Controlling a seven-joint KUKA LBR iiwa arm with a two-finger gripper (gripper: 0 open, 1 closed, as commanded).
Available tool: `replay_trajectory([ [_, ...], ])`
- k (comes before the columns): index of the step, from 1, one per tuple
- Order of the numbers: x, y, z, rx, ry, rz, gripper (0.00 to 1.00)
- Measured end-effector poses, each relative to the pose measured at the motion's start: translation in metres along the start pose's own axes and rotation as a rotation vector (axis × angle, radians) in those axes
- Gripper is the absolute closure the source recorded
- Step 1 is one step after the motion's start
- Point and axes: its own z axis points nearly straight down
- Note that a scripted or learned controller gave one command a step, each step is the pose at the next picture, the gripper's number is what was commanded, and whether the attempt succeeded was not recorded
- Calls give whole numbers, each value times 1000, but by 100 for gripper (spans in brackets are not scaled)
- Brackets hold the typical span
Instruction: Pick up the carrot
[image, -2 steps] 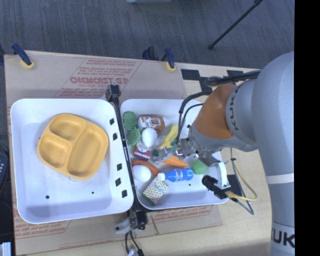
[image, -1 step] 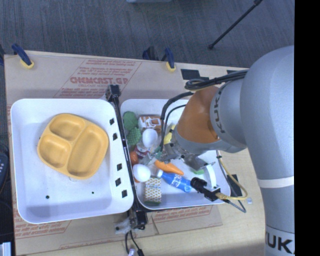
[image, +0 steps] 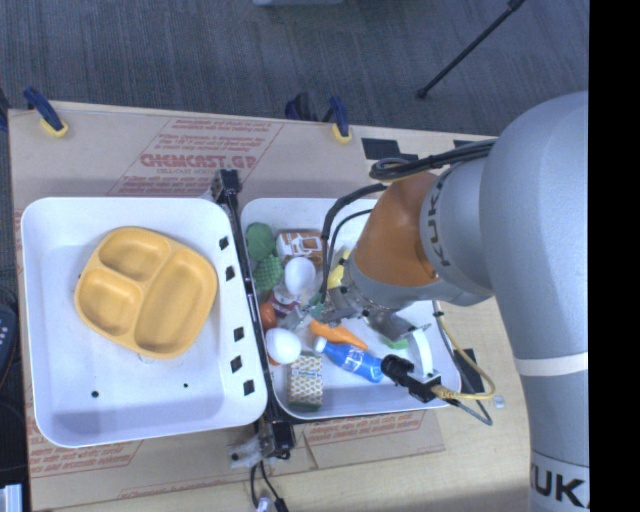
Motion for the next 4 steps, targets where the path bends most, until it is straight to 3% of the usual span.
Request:
replay_trajectory([
  [1, 0, 0, 0, 0, 0, 0, 0],
  [2, 10, -20, 0, 3, 2, 355, 0],
  [4, 10, -20, 0, 3, 2, 356, 0],
])
